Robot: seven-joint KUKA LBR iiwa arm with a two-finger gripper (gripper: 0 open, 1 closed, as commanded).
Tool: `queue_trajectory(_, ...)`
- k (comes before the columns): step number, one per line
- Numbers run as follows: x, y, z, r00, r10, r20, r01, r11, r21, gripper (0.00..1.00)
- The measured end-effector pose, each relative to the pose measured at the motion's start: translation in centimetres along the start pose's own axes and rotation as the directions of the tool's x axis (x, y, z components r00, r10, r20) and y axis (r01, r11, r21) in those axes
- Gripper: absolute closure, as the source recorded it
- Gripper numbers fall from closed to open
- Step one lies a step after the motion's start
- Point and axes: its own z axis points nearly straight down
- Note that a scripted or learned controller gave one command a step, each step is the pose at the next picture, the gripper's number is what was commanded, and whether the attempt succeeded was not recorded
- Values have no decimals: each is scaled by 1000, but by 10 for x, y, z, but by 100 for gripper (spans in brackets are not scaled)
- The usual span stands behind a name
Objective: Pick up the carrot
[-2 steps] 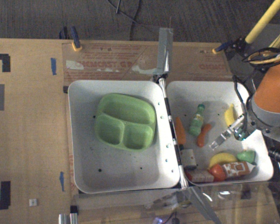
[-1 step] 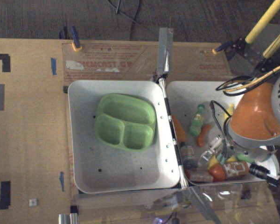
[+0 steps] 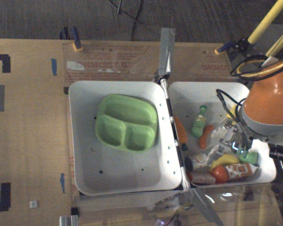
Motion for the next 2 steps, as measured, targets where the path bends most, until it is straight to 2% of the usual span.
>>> queue_trajectory(1,-9,-8,86,994,-112,10,112,994,-4,0)
queue_trajectory(2,-59,-37,96,977,-213,9,213,977,-2,0)
